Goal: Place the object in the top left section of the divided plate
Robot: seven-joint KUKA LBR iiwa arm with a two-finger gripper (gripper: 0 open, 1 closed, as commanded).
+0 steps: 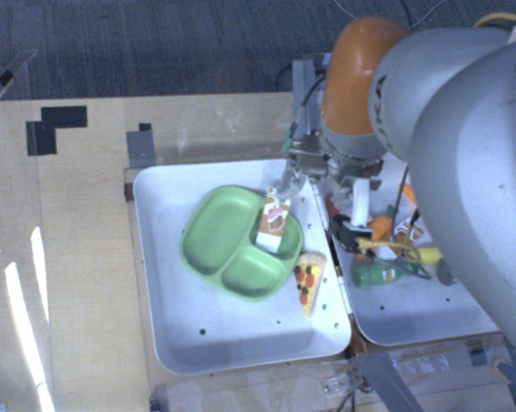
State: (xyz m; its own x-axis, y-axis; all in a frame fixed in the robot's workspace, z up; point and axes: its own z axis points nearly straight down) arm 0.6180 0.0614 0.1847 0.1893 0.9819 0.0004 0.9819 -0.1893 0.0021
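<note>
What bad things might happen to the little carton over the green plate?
1. The carton sits at the green plate's right rim, so it may land in the wrong section or tip off onto the white bin.
2. The pizza slice toy lies right beside the plate; a low arm sweep might knock it.

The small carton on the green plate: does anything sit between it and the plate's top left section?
Nothing visible does. The small carton lies on the right side of the green divided plate, and the plate's larger section toward upper left looks bare. The pizza slice toy lies outside the plate.
</note>
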